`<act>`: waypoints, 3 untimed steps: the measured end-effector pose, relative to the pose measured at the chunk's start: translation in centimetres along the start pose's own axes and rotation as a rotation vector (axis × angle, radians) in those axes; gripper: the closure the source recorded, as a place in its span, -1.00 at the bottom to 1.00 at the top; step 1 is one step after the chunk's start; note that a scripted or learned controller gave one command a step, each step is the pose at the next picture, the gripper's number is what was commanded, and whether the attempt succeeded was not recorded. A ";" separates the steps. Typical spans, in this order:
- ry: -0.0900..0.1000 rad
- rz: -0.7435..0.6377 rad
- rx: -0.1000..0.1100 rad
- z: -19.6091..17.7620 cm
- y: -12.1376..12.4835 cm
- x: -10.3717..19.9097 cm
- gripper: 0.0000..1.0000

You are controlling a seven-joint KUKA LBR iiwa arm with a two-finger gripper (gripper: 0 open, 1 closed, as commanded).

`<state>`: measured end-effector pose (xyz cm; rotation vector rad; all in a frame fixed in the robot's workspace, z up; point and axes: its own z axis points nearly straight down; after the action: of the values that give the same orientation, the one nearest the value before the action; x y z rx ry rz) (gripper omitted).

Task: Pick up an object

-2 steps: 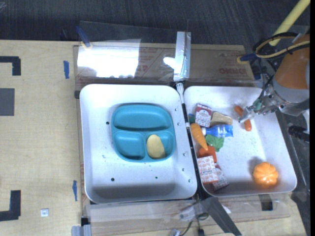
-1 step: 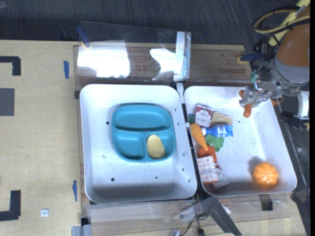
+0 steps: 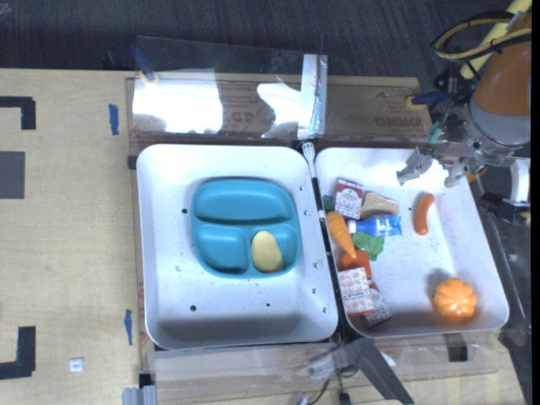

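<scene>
Gripper (image 3: 439, 165) up at far right corner of right bin (image 3: 494, 264), hanging off grey wrist with orange band; two fingers spread apart, nothing between them. Nearest candidate for pick: small orange-red sausage (image 3: 422, 213), lying alone on bare bin floor just below and slightly left of gripper in camera view. Long axis runs roughly top-to-bottom of view, slight tilt; fingers appear spread left-right, so probably already across the short width, little wrist turn needed. Judged: short descent toward near side, then close. Room around sausage good on right and below; blue-and-white packet (image 3: 377, 226) near on left but apart. Other options: orange round fruit (image 3: 456, 299) at near right corner, close to bin wall, likely too wide and prone to roll; carrot (image 3: 341, 234) and red-white carton (image 3: 348, 199) crowded along left wall of same bin, touching or overlapping neighbours. Left bin (image 3: 160, 251) holds blue divided tray (image 3: 245, 201) with yellow egg-shaped piece (image 3: 267, 251) in lower right compartment; well away from arm. Bin floor white, smooth, glossy: sausage may skid or roll if nudged by one finger first.
</scene>
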<state>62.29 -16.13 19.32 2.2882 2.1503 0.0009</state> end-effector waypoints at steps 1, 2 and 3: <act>-0.002 0.163 -0.004 -5.5 -0.1 -5.0 -1.00; 0.013 0.190 -0.004 9.5 -0.9 -4.1 -1.00; 0.004 0.191 -0.005 8.5 -0.9 -4.5 1.00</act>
<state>61.09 -20.55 10.81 2.4817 1.9221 0.0118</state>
